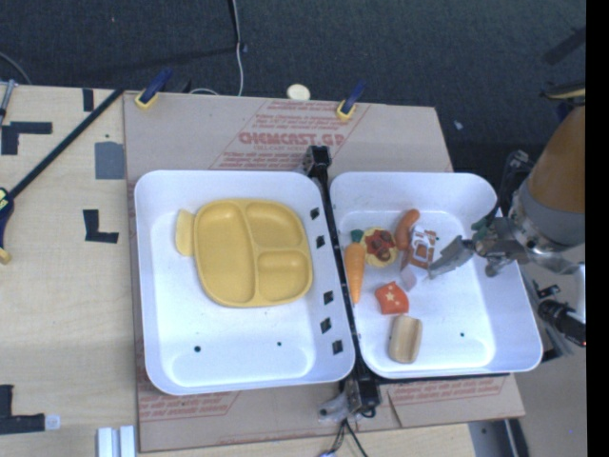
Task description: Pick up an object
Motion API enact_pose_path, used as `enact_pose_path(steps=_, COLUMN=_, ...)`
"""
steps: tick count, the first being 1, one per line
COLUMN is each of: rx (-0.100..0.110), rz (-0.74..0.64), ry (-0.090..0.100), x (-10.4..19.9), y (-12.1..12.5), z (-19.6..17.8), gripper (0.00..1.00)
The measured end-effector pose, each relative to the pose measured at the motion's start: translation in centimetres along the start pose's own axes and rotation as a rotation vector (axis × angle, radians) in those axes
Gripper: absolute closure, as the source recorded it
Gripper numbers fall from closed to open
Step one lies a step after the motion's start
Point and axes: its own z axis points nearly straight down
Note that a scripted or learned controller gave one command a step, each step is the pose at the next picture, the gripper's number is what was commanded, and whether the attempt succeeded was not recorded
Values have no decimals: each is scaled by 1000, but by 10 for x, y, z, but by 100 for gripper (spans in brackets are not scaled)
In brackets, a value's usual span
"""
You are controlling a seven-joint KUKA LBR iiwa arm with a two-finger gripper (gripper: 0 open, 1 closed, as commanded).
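The step in hand looks like the approach: the pincer (440, 261) reaches in from three o'clock over the right bin (481, 193), low beside the pile of toy food, and whether it is open or closed I cannot tell, nor does anything show as gripped. The likeliest target is the small white and brown block (422, 246), just at its tip; the next move calls for a short descent and a clean close on one piece without nudging its neighbours. In that bin lie also a sausage (407, 226) at twelve o'clock, a carrot (354, 270) at nine, a red piece (391, 298) at the middle and a bread roll (404, 339) at six. The left bin (171, 350) holds a yellow divided tray (252, 252).
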Motion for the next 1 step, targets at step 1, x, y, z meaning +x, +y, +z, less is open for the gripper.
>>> enact_pose_path(steps=1, rx=-34, rz=-2, ry=-10, x=18, y=107, z=118, gripper=0)
